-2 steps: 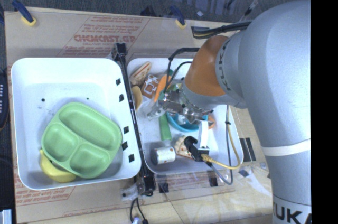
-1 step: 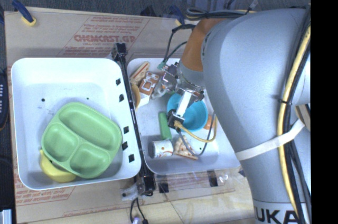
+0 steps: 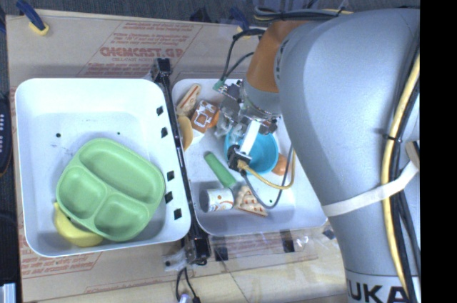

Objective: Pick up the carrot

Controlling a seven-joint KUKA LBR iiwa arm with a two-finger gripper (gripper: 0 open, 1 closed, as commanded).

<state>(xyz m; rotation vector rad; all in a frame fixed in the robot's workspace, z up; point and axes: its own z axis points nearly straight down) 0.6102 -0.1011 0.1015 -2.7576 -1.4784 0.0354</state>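
In the right bin [image 3: 300, 212], a small orange piece [image 3: 281, 165] peeks out beside a blue bowl [image 3: 263, 153]; it looks like the carrot, and the arm hides most of it. My gripper [image 3: 233, 124] hangs low over the middle of the bin, at the bowl's left rim, a short way left of the orange piece. Nothing shows between the gripper and the bin floor.
Around the gripper lie an orange-and-white block [image 3: 206, 116], a bread-like slice [image 3: 188, 100], a yellow-orange item [image 3: 186, 132], a green stick [image 3: 218, 169], a white cup on its side [image 3: 216, 198] and a waffle-like wedge [image 3: 250, 203]. The left bin [image 3: 43, 108] holds a green divided plate [image 3: 111, 187] over a yellow thing [image 3: 75, 231].
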